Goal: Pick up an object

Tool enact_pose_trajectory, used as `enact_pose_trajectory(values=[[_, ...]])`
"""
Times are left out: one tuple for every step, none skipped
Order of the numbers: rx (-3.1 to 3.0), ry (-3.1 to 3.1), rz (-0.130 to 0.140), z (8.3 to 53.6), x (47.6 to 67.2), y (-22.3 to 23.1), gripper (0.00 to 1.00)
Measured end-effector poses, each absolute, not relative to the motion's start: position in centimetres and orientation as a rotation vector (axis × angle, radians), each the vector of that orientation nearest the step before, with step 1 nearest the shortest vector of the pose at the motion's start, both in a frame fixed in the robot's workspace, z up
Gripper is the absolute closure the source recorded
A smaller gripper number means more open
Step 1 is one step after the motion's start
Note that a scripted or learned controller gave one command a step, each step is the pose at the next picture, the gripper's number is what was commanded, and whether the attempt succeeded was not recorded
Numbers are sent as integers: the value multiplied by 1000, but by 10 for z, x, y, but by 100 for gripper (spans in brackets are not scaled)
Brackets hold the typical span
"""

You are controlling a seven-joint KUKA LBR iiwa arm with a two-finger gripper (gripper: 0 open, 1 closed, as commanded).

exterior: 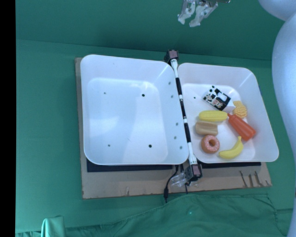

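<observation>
Left bin (129, 69): bare white floor. Right bin (252, 78) holds toy food: hot dog (206, 128), donut (210, 144), corn cob (212, 115), black-and-white carton (216, 98), banana (232, 150), orange bottle (241, 127). Gripper (198, 12) high above bins at top edge, nothing between fingers; jaw state cannot tell.

So the count goes like this: two white bins, the left bin (132, 111) and the right bin (259, 139). All the toy food sits in the right one: one banana (232, 150), one donut (210, 144), one corn cob (212, 115), one hot dog (206, 128), one orange bottle (241, 127), one small black-and-white carton (216, 97), and one yellow ridged piece (239, 110).
</observation>
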State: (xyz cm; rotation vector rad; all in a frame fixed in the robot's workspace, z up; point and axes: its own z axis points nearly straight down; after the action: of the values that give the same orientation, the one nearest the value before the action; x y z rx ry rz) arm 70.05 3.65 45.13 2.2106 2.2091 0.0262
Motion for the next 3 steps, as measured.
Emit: enact_pose_trajectory(values=[[2218, 2228, 0, 404, 699, 117, 100], [2213, 2216, 25, 531, 672, 133, 100], [2216, 2216, 13, 542, 700, 155, 100]])
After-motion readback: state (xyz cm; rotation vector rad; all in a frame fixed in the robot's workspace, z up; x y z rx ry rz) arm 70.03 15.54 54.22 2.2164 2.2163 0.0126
